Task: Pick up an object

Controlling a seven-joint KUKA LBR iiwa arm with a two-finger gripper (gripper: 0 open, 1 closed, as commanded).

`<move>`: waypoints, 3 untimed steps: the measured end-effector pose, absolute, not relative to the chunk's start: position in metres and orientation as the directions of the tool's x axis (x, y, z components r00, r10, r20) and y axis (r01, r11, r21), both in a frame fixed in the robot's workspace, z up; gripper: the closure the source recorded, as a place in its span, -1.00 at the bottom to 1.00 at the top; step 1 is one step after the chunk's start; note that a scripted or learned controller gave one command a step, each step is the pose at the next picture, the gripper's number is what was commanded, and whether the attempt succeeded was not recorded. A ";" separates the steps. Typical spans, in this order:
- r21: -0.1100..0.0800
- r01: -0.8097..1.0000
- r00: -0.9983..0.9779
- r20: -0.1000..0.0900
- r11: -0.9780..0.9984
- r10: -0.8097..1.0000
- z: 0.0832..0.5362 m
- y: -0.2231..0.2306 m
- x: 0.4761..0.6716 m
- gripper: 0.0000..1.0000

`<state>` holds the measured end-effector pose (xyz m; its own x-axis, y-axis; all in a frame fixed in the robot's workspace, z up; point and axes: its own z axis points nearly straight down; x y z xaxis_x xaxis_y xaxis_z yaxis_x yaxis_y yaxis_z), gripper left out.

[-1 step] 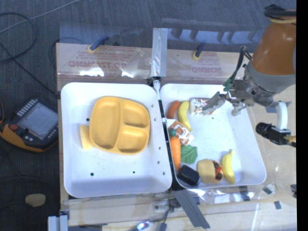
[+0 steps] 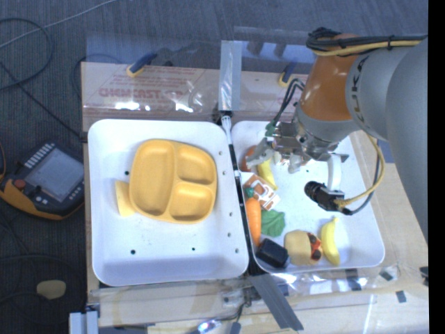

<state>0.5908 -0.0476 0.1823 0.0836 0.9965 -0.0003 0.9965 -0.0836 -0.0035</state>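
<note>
Two white bins sit side by side. The left bin (image 2: 104,256) holds one yellow tray (image 2: 172,180). The right bin (image 2: 361,256) is crowded along its left wall: one carrot (image 2: 254,220), one banana (image 2: 330,240) and a black block (image 2: 272,252). The gripper (image 2: 281,152) hangs above a small yellow piece (image 2: 265,174); I cannot tell how its jaws stand.

Grey arm (image 2: 400,96), orange band, seemingly black cables

Two white bins (image 2: 97,256). Left bin: yellow-orange divided tray (image 2: 172,179). Right bin: orange carrot (image 2: 254,219) with green top, yellow banana (image 2: 331,241), black block (image 2: 272,252), red-and-white patterned packet (image 2: 261,191). Arm (image 2: 375,82): grey, orange wrist band.
</note>
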 end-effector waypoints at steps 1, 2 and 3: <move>0.019 0.989 0.145 -0.001 -0.145 0.989 0.126 -0.098 0.578 -1.00; 0.016 0.989 0.144 0.001 -0.144 0.990 0.133 -0.097 0.578 1.00; 0.015 0.990 0.144 0.001 -0.144 0.990 0.133 -0.097 0.578 -1.00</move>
<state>0.5777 -0.0973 0.1329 0.1437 0.9896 0.0007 0.9895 -0.1437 0.0154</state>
